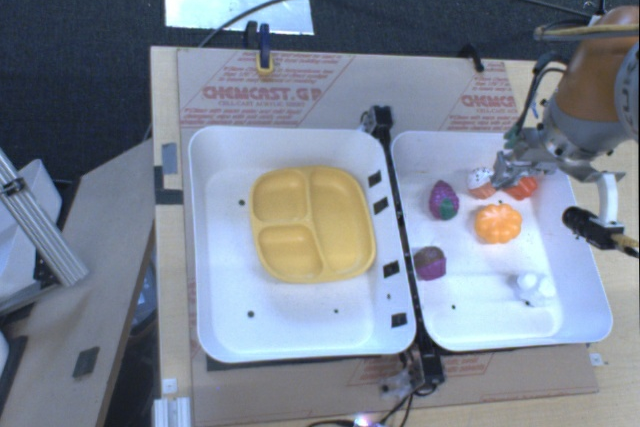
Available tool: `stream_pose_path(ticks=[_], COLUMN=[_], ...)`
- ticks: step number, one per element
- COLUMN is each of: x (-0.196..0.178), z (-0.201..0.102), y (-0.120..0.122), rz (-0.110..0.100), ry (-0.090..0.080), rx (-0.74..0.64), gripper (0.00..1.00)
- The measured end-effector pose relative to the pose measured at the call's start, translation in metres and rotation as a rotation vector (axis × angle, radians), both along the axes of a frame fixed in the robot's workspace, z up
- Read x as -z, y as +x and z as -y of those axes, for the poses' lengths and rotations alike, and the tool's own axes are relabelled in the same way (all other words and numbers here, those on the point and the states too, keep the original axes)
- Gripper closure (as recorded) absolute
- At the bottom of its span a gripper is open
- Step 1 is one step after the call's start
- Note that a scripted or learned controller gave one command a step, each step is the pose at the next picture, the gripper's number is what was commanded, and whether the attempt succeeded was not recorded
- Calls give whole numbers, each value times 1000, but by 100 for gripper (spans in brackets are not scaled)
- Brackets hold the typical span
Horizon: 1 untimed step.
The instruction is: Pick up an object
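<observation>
**Down at the far edge of the right bin**

Right, the counter (300, 75) carries two white bins side by side. The left bin (215, 215) holds a yellow divided plate (310, 223). The grey arm (600, 85) reaches in over the right bin (580, 310), and its jaws (505, 177) sit low on a small orange-and-white object (490, 183) near the far wall; whether they are wide or closed on it, I cannot tell. Just beside them lies an orange pumpkin (498, 223), then a purple-green toy (444, 200), a dark purple toy (430, 262), and a small white piece (532, 287).
</observation>
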<state>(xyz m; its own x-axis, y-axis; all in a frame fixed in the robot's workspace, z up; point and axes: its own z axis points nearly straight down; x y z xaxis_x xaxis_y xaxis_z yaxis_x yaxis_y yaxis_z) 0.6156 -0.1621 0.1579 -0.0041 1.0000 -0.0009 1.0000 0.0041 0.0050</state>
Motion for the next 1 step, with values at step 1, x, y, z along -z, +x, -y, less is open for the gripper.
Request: stream_pose_path(ticks=[1], x=[-63], z=[2], y=[-4], rz=[2], ry=[-1], rx=[0], gripper=[100])
